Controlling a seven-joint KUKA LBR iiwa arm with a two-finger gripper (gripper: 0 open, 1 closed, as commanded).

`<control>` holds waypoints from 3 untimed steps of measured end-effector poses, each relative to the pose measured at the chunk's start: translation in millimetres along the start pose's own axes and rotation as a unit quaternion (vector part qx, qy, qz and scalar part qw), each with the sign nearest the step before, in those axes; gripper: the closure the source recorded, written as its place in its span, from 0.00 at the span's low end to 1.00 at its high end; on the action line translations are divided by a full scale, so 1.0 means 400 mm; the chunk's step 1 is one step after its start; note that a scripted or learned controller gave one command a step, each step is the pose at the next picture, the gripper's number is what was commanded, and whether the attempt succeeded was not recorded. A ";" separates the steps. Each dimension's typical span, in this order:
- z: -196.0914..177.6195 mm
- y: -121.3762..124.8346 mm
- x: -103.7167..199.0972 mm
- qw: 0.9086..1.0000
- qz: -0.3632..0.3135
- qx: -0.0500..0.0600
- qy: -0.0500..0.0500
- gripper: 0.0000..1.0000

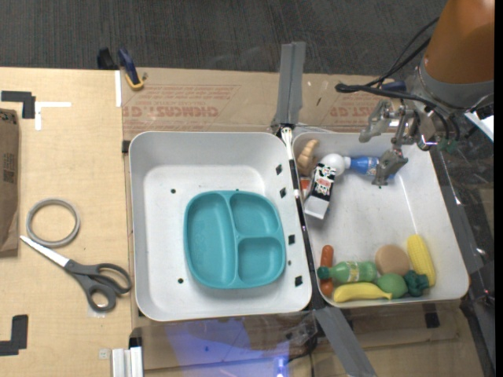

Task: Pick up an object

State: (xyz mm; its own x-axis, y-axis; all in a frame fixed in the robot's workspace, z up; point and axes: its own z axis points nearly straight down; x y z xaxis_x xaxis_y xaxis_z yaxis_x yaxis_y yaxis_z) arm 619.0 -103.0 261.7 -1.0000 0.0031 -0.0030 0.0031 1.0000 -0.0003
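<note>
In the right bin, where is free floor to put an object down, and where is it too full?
The right bin has bare floor in its middle, between the milk carton, the blue bottle and the front row. The front is crowded: green bottle, banana, corn.

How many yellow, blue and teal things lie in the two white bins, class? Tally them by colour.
Yellow: 2, banana and corn cob
Blue: 1, bottle
Teal: 1, divided plate
Total: 4
</note>
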 end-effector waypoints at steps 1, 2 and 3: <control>0.389 -0.088 -0.007 0.999 0.044 0.000 0.001 0.00; 0.421 -0.299 0.014 0.997 0.072 0.001 -0.001 0.00; 0.421 -0.296 0.168 0.986 0.166 0.000 0.000 0.00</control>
State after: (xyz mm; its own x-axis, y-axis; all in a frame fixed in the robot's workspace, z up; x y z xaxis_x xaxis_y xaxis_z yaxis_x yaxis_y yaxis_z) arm 551.8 -221.3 92.9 -0.9441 0.3298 -0.0031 0.3298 0.9441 0.0003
